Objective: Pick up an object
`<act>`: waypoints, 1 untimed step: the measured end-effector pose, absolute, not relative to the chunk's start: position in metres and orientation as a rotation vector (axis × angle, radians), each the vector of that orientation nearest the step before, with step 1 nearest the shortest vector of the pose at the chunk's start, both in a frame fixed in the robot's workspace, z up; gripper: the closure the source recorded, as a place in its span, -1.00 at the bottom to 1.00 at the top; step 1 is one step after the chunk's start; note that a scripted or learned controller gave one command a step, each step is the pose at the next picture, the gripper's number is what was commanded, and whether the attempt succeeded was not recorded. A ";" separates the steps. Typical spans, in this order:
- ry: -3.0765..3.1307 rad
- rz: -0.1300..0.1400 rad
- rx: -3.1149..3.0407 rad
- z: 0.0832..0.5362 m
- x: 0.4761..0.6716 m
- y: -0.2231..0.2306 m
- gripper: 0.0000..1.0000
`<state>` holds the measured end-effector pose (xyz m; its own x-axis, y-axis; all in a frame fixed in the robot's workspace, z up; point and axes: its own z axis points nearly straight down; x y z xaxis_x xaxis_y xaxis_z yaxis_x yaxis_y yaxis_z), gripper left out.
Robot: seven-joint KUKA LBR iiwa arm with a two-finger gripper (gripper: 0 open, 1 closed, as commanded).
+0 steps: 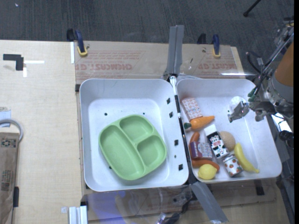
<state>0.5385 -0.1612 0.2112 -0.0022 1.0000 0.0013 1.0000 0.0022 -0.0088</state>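
Note:
My gripper (245, 115) hangs over the bare upper right part of the right bin (261, 139), coming in from the right. It is open, and nothing sits between its fingers. To its left and below lie the objects: a pink carton (191, 108), a carrot (202, 122), a small black-and-white box (216, 144), a brown potato (228, 138), a banana (245, 158), a small can (232, 165), a lemon (208, 172) and a red packet (201, 150). A small white object (236, 101) rests just above the gripper's left finger.
The left bin (91, 125) holds a green divided plate (132, 146). A grey divider (175, 55) runs between the bins. Two clamps (80, 45) (215, 45) hold cardboard behind them. The light wooden bench (37, 125) stretches to the left.

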 end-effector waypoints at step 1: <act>-2.427 -0.010 -2.013 0.106 0.522 -0.104 -1.00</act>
<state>0.5221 -0.1036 0.1060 -0.1850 0.9827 -0.0047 0.9826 0.1851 0.0124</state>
